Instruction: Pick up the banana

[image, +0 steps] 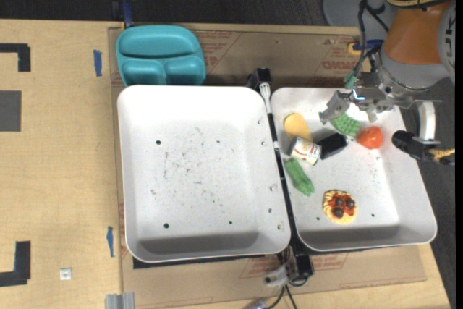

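Here one banana (296, 124) lies in the right bin (405, 228) among five other items; gripper (354, 103) fingers' state unclear.

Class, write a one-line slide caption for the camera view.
Gripper hovers in the right bin, near the banana.

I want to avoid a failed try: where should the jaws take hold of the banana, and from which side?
Probably from straight above, across the middle of the banana. It lies flat near the right bin's left wall, its lower end close to the small can, so closing across its narrow width near the upper end looks safest. The gripper hovers to its right.
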Tool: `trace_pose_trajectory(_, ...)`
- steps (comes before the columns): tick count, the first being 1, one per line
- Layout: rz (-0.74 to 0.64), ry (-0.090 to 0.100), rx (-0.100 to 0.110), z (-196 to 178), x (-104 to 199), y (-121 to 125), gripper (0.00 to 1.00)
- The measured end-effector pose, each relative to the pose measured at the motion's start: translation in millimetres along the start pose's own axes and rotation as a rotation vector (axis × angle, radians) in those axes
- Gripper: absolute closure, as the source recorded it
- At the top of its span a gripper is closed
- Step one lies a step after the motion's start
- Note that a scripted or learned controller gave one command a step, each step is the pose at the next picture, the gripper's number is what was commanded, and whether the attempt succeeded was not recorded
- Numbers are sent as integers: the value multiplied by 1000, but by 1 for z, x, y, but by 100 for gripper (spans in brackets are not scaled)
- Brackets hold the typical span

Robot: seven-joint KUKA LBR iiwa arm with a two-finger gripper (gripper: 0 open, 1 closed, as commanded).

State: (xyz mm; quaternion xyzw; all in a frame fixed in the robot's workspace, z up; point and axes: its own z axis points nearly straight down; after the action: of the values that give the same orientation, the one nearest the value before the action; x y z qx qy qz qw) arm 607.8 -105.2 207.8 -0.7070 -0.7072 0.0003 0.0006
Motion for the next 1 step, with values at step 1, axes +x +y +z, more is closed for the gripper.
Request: trace_pose_trajectory(1, -250, 1, 1, 92, 0, -103, 0)
